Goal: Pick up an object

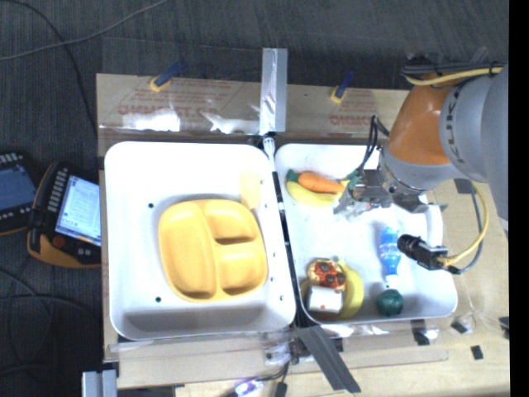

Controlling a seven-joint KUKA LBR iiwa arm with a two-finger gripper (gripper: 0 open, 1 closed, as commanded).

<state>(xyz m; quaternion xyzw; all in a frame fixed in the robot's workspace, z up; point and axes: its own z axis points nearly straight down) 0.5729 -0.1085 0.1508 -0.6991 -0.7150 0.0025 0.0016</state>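
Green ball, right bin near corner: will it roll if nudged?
Probably. The green ball looks round and smooth, so a push likely sends it rolling along the right bin wall. It looks small, so probably light. It may slip from a pinch.

camera view: fixed overhead | slanted downward | mid-distance | covers both bins (124, 222) | arm (446, 131) enters right
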